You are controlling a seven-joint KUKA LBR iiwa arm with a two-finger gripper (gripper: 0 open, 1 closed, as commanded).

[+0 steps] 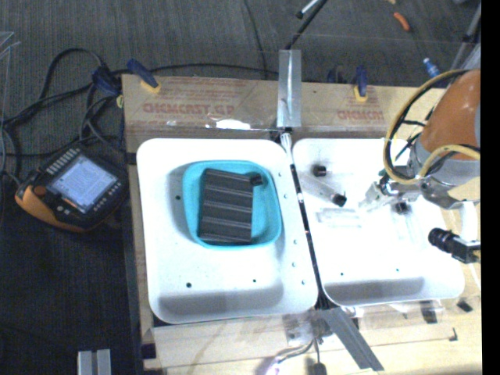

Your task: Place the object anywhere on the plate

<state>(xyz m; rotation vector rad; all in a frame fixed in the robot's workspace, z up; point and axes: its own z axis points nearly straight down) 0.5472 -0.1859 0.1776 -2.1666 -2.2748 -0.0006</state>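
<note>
Dark grey ribbed rectangular block (226,205) lying flat on the light blue plate (269,217) in the left white bin (156,272). The gripper (384,194) hovers over the right white bin (375,280); its opening cannot be told.

A dark grey carpeted floor (156,22) surrounds a pale wooden bench (211,108), which is fastened with blue clamps (141,75). Black cables (70,84) trail across the carpet to an orange-edged handheld control pendant (74,190) with a lit screen.
</note>
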